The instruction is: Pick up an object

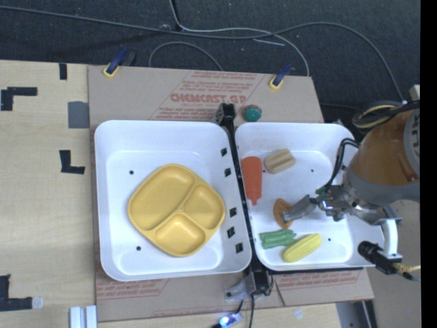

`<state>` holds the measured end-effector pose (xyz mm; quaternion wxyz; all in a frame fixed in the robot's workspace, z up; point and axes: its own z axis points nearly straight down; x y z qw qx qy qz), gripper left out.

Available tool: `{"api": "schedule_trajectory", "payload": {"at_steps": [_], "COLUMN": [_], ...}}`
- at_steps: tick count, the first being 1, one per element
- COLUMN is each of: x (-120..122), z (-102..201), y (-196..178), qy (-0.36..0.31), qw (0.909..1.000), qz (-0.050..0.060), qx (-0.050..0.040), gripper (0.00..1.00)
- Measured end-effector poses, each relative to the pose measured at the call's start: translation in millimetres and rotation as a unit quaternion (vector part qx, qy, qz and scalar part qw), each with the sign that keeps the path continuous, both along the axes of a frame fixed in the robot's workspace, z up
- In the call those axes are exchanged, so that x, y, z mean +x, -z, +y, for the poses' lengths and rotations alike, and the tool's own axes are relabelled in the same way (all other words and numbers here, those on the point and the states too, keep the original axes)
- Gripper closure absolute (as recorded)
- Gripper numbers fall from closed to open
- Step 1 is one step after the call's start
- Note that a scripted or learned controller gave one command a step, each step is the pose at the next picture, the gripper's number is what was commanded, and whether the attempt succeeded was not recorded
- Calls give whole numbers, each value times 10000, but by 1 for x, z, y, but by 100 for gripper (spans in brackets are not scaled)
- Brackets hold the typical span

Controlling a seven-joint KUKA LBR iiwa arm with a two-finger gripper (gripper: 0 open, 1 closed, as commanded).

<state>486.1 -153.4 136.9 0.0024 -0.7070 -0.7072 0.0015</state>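
The right bin (pixel 300 134) holds several toy foods: an orange carrot (pixel 252 178), a tan bread roll (pixel 279 160), a brown piece (pixel 279 209), a green bean pod (pixel 277 238) and a yellow corn cob (pixel 302 247). My gripper (pixel 295 212) reaches in from the right, low over the bin, and its grey fingertips sit right beside the brown piece. I see nothing lifted.
The left bin (pixel 109 183) holds a yellow divided plate (pixel 177 209). A teal ball (pixel 253 113) lies on the cardboard behind the bins. The arm's orange band (pixel 386 157) hangs over the right bin's right wall. Cables cross the dark floor at the back.
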Motion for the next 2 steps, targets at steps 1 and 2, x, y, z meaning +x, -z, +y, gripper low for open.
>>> {"api": "schedule_trajectory", "payload": {"at_steps": [1, 2], "x": [-1, 0], "z": [1, 0], "y": [53, 40], "qy": [-3, -3], "qw": [10000, 10000], "qz": [-14, -31], "qx": [-7, -15], "gripper": [0, 100]}}
